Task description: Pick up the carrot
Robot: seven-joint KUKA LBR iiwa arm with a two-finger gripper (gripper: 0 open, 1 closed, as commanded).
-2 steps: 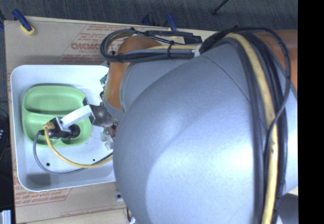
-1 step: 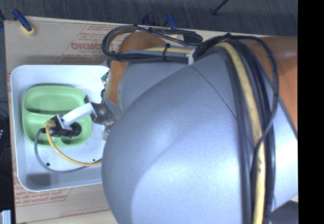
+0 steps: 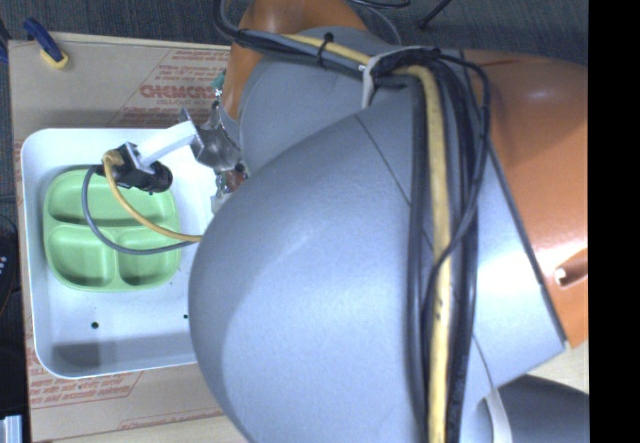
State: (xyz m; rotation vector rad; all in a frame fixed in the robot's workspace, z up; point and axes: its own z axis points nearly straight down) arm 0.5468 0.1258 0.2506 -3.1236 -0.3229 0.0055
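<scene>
Gripper [image 3: 220, 159]: low over the right edge of the left white bin [image 3: 60, 351], presumably brought down there for a grasp; whether apart, together or clamped on anything cannot be told; nothing is seen held. Carrot: place cannot be told; probably under the arm. Arm [image 3: 330, 261]: grey, with orange band [image 3: 530, 161]; reaches in from the right and covers most of the bench. Green divided tray [image 3: 100, 231]: three compartments, flat in the left bin just beside the gripper, all bare. Cardboard sheet [image 3: 150, 81]: red-printed, under the bin, likely protecting the bench. Blue-and-yellow object [image 3: 45, 43]: at the far-left corner, well apart; too small to identify.
</scene>
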